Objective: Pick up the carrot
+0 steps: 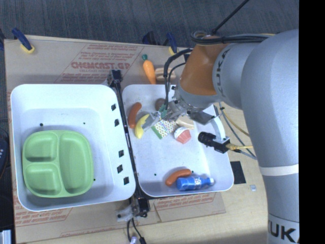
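Currently your two-finger claw hovers over the right white bin; its state cannot be told. Up-left, outside the rim, lies the small orange carrot.

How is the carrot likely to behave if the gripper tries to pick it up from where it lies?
The carrot looks like a smooth, tapered toy, so probably stiff and light. Its rounded body may roll or slip between fingers. It lies on the bench just past the right bin's rim, so a nudge could send it rolling.
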{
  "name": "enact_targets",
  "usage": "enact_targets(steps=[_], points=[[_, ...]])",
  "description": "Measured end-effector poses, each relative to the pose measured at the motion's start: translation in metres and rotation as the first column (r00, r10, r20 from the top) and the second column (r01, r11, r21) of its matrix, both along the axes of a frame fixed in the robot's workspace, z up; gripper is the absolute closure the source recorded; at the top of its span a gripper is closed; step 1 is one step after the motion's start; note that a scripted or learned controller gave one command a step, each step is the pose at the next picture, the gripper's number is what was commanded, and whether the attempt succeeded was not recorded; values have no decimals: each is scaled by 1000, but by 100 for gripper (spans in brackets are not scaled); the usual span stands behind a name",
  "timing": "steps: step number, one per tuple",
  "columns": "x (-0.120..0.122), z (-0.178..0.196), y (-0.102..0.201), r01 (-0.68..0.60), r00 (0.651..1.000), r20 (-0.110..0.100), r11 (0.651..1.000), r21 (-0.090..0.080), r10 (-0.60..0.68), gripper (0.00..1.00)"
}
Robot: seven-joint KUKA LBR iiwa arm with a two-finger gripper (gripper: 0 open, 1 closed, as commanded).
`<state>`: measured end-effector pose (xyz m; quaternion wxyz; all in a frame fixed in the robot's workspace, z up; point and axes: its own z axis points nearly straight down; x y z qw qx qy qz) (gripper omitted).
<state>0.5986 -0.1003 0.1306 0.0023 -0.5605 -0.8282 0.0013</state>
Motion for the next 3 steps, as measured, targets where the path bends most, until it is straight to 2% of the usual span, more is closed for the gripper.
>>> enact_targets(steps=[1,2,3], points=[[49,-38,1,76,997,4,997,-2,-76,0],[58,6,-25,233,972,4,972,-1,-233,0],[59,16,-24,227,974,3,974,-2,-227,100]])
